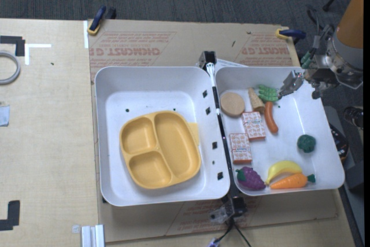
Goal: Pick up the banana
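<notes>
- The desk (46, 142) carries two bins; the right bin (321, 124) holds my target.
- I judge the approach just begun: my end effector (291, 84) hangs at the bin's one o'clock edge; whether it is wide or narrow I cannot tell.
- Banana (283, 169) lies at six o'clock, touching the carrot (289, 181); next I must travel across and descend.

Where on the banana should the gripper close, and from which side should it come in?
Grip the banana across the middle of its arch, coming straight down from above. It lies flat, with the carrot pressed along its near side and the grapes beside its left end, so side approaches look crowded.
</notes>
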### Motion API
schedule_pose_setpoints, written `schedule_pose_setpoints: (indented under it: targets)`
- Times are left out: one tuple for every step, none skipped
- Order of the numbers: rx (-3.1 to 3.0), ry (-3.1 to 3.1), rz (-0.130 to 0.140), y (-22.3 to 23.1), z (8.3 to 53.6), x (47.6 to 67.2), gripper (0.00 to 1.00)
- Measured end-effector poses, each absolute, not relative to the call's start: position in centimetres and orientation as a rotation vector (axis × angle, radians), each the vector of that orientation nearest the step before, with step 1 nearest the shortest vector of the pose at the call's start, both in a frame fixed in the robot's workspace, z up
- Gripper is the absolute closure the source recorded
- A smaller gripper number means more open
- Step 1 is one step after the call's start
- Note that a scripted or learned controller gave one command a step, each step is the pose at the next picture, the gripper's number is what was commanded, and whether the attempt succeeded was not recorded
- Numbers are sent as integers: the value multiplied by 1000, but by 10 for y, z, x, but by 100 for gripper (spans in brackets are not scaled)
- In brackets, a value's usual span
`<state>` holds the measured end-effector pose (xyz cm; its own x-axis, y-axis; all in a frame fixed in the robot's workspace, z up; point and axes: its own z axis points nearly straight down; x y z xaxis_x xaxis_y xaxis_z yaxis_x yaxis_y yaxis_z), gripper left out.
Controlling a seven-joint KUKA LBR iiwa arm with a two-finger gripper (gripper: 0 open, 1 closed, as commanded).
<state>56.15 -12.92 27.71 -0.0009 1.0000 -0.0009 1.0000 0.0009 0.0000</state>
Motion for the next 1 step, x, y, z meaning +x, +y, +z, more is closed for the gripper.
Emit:
schedule_pose_setpoints:
  targets:
    - [1953, 2461, 0, -130, 216, 503, 0]
